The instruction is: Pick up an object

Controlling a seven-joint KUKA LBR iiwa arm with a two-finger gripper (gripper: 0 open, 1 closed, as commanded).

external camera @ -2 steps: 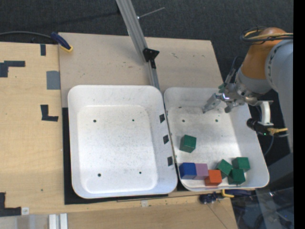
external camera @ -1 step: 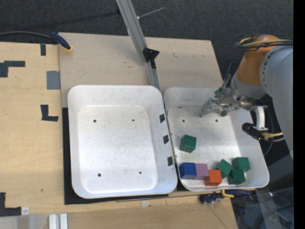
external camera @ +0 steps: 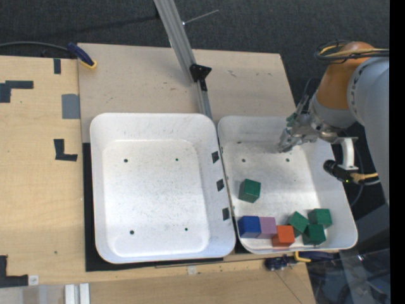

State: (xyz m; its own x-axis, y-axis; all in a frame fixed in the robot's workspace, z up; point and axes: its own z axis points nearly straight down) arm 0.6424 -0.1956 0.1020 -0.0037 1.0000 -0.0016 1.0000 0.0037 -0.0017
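So far nothing is picked up. A small dark green cube (external camera: 250, 190) sits alone in the middle of the right-hand shallow white bin (external camera: 253, 132). More little blocks crowd that bin's near edge: a blue cube (external camera: 249, 226), a pale purple cube (external camera: 267, 225), an orange cube (external camera: 285, 235) and three more green cubes (external camera: 311, 223). My grey two-finger gripper (external camera: 286, 143) hangs over the far part of this bin, well apart from every block. I cannot tell if it is spread or squeezed. The whole pick is left to do. The left-hand shallow white bin (external camera: 101, 170) sits beside it.
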